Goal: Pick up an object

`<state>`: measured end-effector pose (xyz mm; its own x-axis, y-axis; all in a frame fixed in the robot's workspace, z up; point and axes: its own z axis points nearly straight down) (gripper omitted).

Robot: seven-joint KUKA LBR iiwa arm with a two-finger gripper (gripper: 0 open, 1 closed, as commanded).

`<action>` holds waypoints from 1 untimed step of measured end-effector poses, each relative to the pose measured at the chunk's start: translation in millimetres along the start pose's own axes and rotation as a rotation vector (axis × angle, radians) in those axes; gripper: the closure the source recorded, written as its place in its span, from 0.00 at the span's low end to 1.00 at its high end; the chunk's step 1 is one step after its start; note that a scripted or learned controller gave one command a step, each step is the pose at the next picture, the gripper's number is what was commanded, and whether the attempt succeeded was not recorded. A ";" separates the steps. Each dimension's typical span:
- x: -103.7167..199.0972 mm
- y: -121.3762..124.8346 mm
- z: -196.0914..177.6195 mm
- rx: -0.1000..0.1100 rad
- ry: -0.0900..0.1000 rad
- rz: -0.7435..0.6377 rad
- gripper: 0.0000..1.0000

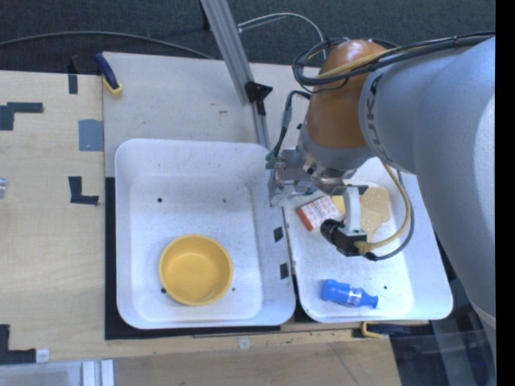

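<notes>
Gripper (288, 190), its state hidden under the wrist, hovers beside a small red-and-white box (318, 211), seemingly light and stiff, best pinched across its flat sides.

A pale wooden bench (48, 240) filled the left and lower part of the view, marked with dark tape pieces (80, 190) and a grey patch (91, 134). A lighter board (177, 95) lay on it, a blue-and-yellow clamp (109, 74) at its corner. Beyond, dark carpet (96, 10) covered the floor, crossed by a thin cable (121, 39). A grey metal post (229, 39) slanted upward. Light was even.
</notes>
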<state>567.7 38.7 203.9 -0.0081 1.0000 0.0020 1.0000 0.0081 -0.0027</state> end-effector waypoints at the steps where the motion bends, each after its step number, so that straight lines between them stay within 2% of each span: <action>1: 47.9 6.6 -20.6 -0.003 0.000 0.001 1.00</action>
